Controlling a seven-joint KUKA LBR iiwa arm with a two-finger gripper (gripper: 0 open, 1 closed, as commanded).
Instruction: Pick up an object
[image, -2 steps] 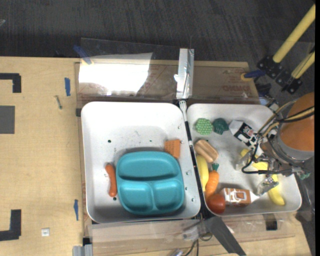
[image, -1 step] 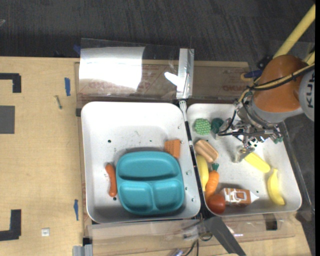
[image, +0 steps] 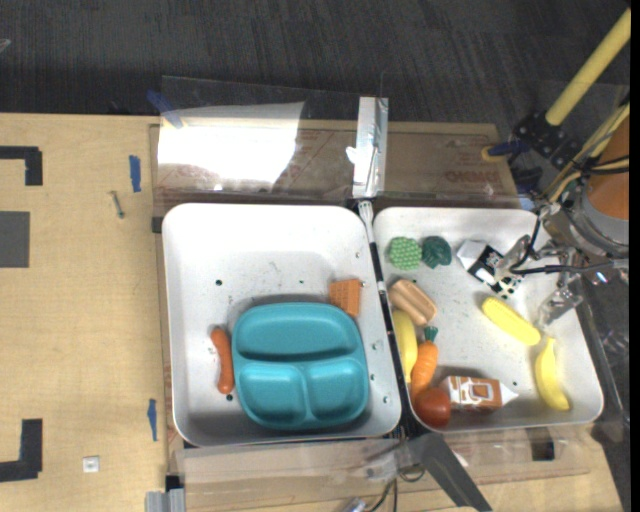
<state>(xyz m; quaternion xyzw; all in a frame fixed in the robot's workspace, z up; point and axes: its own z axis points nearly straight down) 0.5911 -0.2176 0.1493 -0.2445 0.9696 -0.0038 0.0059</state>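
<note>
nearest to where i stood ran the front rims of the two shallow white plastic bins, the left bin (image: 250, 250) and the right bin (image: 455, 320). a teal moulded plastic tray (image: 297, 365) with three compartments, smooth and round-cornered, took up most of the left bin's near half. the grey arm reached over the right bin's outer side, and its gripper (image: 558, 300) hung low there. whether it was spread or closed i could not tell, and i saw nothing held in it.

the likeliest pick, to my eye, was the smooth yellow oblong toy fruit (image: 510, 321), lemon-like, lying on the bin floor just beside the gripper on the side toward the left bin. its long axis slanted from far-left to near-right, so a grasp across its narrow width looked sensible. a curved yellow plastic banana (image: 550, 375) lay near too, toward the front wall, running roughly front to back.

well apart, along the dividing wall, lay a long yellow toy (image: 405, 340), a brown and white carton (image: 472, 392) and a glossy orange carrot (image: 424, 365) with a green top. in the left bin a red-orange sausage (image: 225, 360) lay beside the tray. smaller again were a tan bread-like roll (image: 412, 298), a round red ball (image: 433, 405), two knobbly green pieces (image: 404, 252) at the back, and a small orange block (image: 346, 295) seemingly touching the tray's far corner.
</note>
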